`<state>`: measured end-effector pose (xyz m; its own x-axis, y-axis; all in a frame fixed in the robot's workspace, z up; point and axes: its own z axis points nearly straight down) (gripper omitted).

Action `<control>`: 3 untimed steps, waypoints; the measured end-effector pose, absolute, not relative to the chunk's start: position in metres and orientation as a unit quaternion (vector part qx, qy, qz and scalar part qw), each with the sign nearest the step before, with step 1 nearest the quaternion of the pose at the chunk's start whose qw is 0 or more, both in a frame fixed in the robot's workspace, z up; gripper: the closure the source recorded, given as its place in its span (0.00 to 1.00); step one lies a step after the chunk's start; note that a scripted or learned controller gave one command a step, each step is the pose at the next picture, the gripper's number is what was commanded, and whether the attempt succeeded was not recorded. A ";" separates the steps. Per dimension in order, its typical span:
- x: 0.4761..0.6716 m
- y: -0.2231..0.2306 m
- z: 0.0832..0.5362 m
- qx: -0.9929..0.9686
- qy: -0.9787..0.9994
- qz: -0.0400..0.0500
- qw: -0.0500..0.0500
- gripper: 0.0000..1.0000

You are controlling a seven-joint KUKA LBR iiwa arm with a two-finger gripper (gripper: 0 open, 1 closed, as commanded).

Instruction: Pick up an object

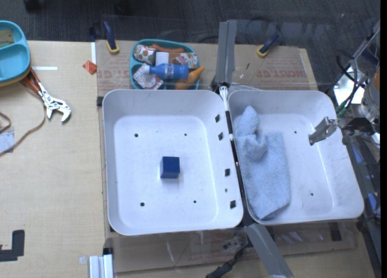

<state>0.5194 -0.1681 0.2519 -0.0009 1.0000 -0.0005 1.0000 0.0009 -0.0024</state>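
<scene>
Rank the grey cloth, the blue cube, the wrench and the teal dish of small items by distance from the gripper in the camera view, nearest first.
Measured from the gripper at the right bin's right side:
1. Grey cloth, in the right bin along its left wall.
2. Blue cube, middle of the left bin.
3. Teal dish of small items, behind the left bin.
4. Wrench, on the bench at far left.

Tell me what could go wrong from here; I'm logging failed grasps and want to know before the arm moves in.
1. The end effector sits at the right bin's right side, far from the blue cube in the left bin; reaching it means crossing the divider between the bins.
2. The grey cloth lies bunched and limp against the right bin's left wall; a pinch may catch only a fold and slip.
</scene>
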 end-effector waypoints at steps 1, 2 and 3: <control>0.597 -0.118 0.101 -0.788 -0.615 0.001 0.001 0.00; 0.620 -0.202 0.122 -0.792 -0.610 0.000 -0.001 0.00; 0.563 -0.180 0.092 -0.674 -0.739 0.000 0.000 0.00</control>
